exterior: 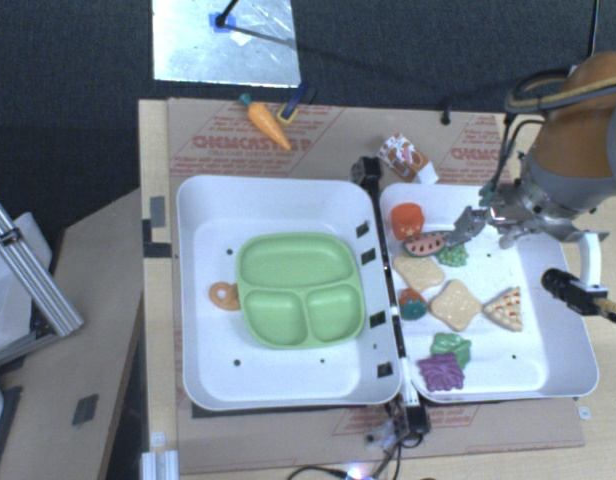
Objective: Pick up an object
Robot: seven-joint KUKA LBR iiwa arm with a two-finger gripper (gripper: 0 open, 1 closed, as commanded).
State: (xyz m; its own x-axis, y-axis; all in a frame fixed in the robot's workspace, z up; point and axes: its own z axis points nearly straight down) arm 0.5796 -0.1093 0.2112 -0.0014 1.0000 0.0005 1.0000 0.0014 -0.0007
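Observation:
The right bin (563, 363) holds several toy foods. There is a red-orange piece (407, 218), a reddish slice (425, 243), a green broccoli (452, 256), two bread slices (455, 305), a pizza wedge (505, 309), a teal piece (412, 308), a green leafy piece (450, 346) and purple grapes (441, 372). My gripper (469, 224) hangs low over the bin's back part. It sits just above and right of the broccoli and the reddish slice. I see nothing lifted in it.
The left bin (203, 268) carries a green divided plate (296, 288) and a small orange ring (224, 295). Behind the bins lie a toy carrot (268, 125) and a small wrapped item (403, 156). A black part of the arm (573, 290) juts over the right bin's edge.

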